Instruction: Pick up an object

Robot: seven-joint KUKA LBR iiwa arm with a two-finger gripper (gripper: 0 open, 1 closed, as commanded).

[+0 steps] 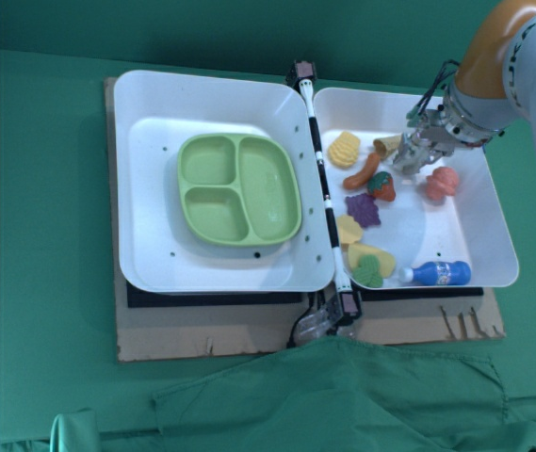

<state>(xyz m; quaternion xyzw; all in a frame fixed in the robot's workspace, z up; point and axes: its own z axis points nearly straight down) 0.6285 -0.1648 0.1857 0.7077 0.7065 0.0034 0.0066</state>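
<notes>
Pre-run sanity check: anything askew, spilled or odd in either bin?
Nothing spilled or damaged. The blue plastic bottle lies on its side at the right white bin's near edge, and the small toy foods sit loosely scattered there. The green three-compartment plate rests flat but slightly rotated in the left white bin.

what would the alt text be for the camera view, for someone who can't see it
A grey robot arm reaches from the right, its tool low over the right bin, among toy foods: a strawberry, grapes and a blue bottle. The left bin holds a green divided plate.
</notes>
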